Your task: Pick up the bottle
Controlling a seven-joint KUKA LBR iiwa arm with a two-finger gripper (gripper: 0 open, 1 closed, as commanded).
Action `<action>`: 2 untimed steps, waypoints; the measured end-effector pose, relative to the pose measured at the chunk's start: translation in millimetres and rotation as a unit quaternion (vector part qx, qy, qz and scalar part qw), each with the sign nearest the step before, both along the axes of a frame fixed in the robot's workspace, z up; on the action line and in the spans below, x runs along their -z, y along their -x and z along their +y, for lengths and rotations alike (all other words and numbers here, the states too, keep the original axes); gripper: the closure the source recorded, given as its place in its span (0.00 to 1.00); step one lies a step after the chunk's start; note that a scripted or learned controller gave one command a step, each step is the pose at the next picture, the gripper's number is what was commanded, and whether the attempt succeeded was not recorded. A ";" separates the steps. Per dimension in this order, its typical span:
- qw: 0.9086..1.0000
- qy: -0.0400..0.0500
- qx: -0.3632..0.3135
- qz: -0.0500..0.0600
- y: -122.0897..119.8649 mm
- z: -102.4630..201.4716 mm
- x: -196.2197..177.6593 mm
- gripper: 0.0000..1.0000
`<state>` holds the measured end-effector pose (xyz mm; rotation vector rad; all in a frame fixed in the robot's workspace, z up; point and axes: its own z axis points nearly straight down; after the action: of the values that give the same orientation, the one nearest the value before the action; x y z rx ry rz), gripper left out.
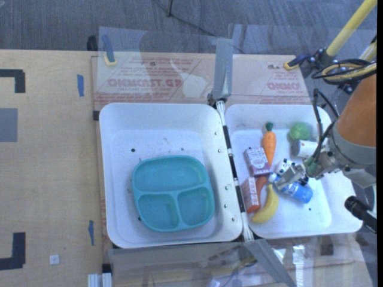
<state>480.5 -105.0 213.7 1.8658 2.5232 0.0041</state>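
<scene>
In the right bin (pixel 344 220), the gripper (pixel 289 173) sits over the blue-and-clear bottle (pixel 297 189); its grip is unclear. A banana (pixel 267 205), carrot (pixel 269 146) and small cartons (pixel 256 161) crowd its left.

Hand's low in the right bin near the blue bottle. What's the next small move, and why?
Probably close slowly and check the grip before lifting. The hand sits right at the blue bottle, which lies on its side in the right bin beside the banana. I cannot tell whether the bottle is between its fingers, so confirm first.

Grey carpet floor (pixel 72 8), light wooden bench (pixel 45 160), black cable (pixel 173 5)
</scene>
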 end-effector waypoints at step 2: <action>0.999 0.002 0.024 -0.024 -53.7 -68.8 106.2 0.00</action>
<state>534.3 -173.8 107.5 1.9007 2.4452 0.0425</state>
